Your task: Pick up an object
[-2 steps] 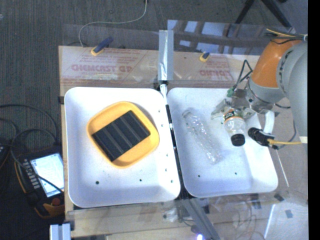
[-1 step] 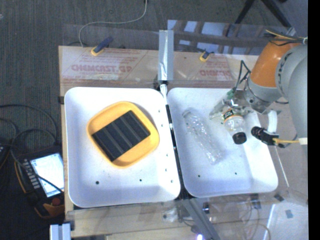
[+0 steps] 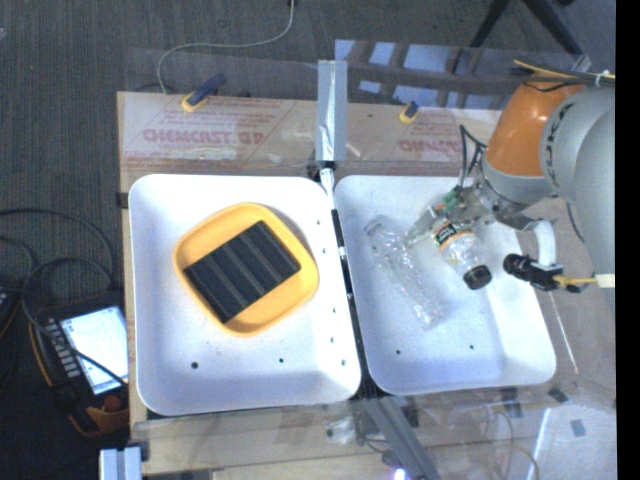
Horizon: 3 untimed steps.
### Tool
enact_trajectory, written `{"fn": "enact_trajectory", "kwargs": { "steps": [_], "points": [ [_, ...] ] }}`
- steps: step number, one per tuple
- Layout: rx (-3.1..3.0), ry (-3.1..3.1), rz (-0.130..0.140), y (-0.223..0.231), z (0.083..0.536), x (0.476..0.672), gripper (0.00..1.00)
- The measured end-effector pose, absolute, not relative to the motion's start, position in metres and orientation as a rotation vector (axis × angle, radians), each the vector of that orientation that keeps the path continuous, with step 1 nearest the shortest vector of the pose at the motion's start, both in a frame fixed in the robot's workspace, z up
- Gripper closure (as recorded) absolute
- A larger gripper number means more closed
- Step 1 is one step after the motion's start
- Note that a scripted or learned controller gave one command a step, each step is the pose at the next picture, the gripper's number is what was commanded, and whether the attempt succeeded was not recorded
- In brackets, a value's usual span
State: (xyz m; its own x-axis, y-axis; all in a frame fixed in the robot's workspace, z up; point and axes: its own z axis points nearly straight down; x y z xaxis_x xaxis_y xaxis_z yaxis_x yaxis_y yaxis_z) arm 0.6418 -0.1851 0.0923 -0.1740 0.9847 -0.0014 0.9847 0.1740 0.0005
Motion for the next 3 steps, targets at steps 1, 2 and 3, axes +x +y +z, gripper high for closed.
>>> {"fn": "enact_trajectory", "kwargs": {
  "steps": [1, 2, 3],
  "points": [
    [1.851, 2.520, 0.008, -0.190, 0.092, 0.610, 0.00],
    [1.852, 2.519, 0.012, -0.189, 0.101, 0.611, 1.00],
    [1.835, 2.549, 0.001, -0.153, 0.190, 0.643, 1.00]
  ]
}}
